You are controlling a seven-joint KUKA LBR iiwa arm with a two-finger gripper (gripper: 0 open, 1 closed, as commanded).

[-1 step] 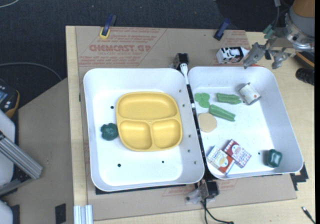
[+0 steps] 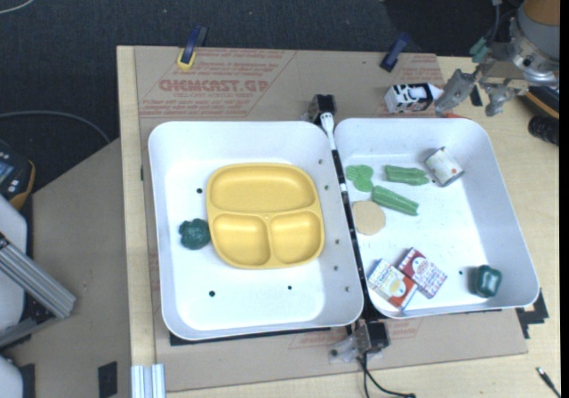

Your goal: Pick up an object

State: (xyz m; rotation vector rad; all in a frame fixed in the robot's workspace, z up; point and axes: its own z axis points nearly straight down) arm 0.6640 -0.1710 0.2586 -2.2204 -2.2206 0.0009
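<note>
arm (image 2: 542, 5): enters at top right, grey wrist angled down and left, over the desk (image 2: 267, 76) behind the right bin's far right corner
pincer (image 2: 476, 92): two grey fingers spread apart, nothing between them; hangs just outside the right bin's far rim
left finger (image 2: 453, 91): slanted, beside the black-and-white toy
right finger (image 2: 498, 99): shorter in view, tip above the rim
toy (image 2: 412, 97): black and white, on the desk behind the right bin, just left of the pincer
right bin (image 2: 511, 201): white, shallow, holds the loose things
wrapped piece (image 2: 442, 165): white-grey, nearest thing to the pincer, below it and slightly left, apart from it
bean (image 2: 405, 175): green, left of the wrapped piece
second bean (image 2: 395, 201): green, tilted, below the first
leaf (image 2: 359, 178): green, by the bin's left wall
disc (image 2: 368, 217): tan, round, flat, below the leaf
packets (image 2: 405, 277): red and white, near front rim, far from the pincer
cup (image 2: 484, 281): dark green, front right corner
left bin (image 2: 169, 210): white, touches the right bin
tray (image 2: 264, 213): yellow, three sections, centre of left bin
broccoli (image 2: 194, 234): dark green, just left of the tray
</note>
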